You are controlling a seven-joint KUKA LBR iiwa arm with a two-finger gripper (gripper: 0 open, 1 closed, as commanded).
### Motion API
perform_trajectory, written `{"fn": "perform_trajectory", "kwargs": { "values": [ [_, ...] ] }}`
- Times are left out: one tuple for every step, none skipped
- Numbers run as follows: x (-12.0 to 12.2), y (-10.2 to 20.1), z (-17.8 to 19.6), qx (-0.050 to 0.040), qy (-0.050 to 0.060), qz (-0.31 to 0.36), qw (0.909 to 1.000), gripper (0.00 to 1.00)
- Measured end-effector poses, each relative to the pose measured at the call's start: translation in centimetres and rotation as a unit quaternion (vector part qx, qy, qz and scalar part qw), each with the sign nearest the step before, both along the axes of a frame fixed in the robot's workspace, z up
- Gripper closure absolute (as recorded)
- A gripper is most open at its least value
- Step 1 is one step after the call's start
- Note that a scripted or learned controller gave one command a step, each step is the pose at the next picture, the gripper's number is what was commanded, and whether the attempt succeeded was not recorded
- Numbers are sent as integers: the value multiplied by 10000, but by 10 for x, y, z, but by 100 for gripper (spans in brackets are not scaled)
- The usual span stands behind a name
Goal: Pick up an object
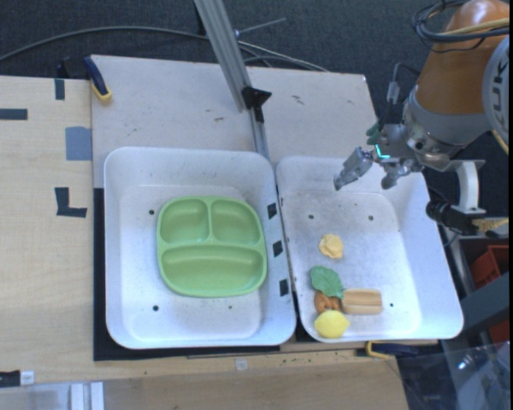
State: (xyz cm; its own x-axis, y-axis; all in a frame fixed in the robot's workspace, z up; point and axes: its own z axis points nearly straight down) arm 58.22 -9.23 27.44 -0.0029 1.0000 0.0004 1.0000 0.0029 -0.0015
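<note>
In the right bin [410, 229] lie several small food items: a pale yellow piece [331, 246] near the middle, a green leaf [327, 279], an orange bit [326, 301], a tan bun-like piece [362, 301] and a yellow lemon [331, 324] near the front edge. My gripper [372, 171] hangs over the bin's far edge, well above and behind the items. Its two fingers [351, 170] are spread apart with nothing between them.
The left bin [128, 195] holds a green divided plate [211, 246]. A slanted metal post [227, 45] stands behind the bins. A clamp [98, 79] sits at the bench's far left.
</note>
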Motion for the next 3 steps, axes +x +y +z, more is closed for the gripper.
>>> {"fn": "perform_trajectory", "kwargs": {
  "values": [
    [1,-8,-60,-5,31,-10,10000,0],
    [8,-12,-118,-4,31,-8,10000,0],
    [7,-2,-176,0,33,-6,10000,0]
  ]
}}
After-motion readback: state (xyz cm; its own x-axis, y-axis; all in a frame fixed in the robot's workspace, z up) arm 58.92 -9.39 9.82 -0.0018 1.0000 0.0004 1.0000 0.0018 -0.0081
